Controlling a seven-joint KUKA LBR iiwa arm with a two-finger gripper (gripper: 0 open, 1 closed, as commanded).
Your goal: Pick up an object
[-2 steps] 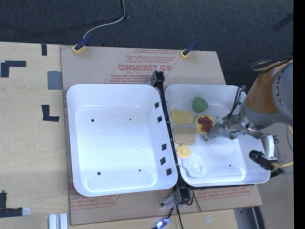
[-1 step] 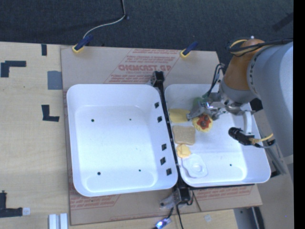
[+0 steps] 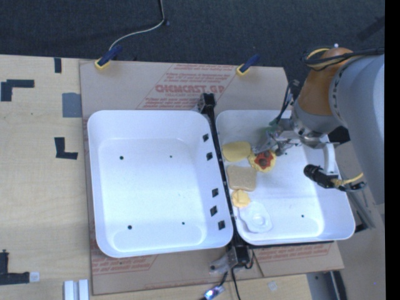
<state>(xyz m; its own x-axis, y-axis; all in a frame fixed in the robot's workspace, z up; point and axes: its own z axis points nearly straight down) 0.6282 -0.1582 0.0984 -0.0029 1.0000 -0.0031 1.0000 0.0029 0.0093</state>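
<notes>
The right bin (image 3: 312,220) holds several small objects along its left side: a yellow oval piece (image 3: 236,150), a tan square block (image 3: 242,177), a small yellow lump (image 3: 240,198), a clear plastic piece (image 3: 257,219) and a red and orange object (image 3: 264,161). My gripper (image 3: 270,145) reaches down from the right into this bin, its tip right above the red and orange object and next to the yellow oval piece. Whether anything sits between its fingers is hidden.
The left bin (image 3: 106,167) lies beside the right one, separated by a black-clipped divider (image 3: 215,167). Both rest on a cardboard sheet (image 3: 181,86) held by blue and yellow clamps (image 3: 107,56). The grey arm with its orange band (image 3: 325,74) looms over the right bin's right side.
</notes>
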